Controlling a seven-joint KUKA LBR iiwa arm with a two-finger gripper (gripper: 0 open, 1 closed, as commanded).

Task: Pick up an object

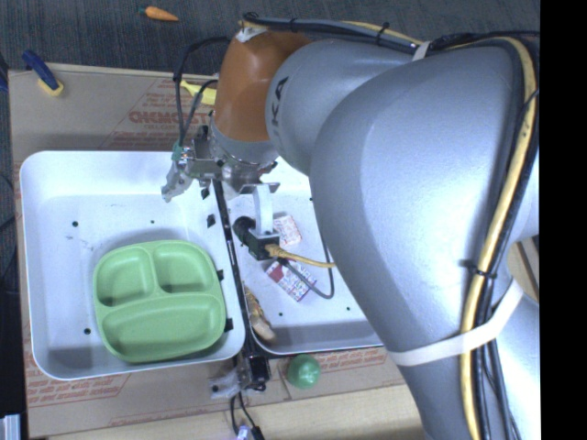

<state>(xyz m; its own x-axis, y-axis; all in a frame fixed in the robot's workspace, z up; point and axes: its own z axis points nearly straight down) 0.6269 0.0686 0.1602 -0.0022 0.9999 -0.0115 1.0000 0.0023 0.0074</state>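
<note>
Green plate in left bin, apart from gripper

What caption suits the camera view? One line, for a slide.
Gripper over the left bin's far corner; a green divided tray lies in that bin, small packets in the right bin.

Green tray: smooth plastic with a faint sheen. White bin around the tray: glossy moulded plastic. Cardboard beyond the tray: matt, brown, printed. Arm right of the tray: smooth satin grey shell, orange band glossier.
</note>
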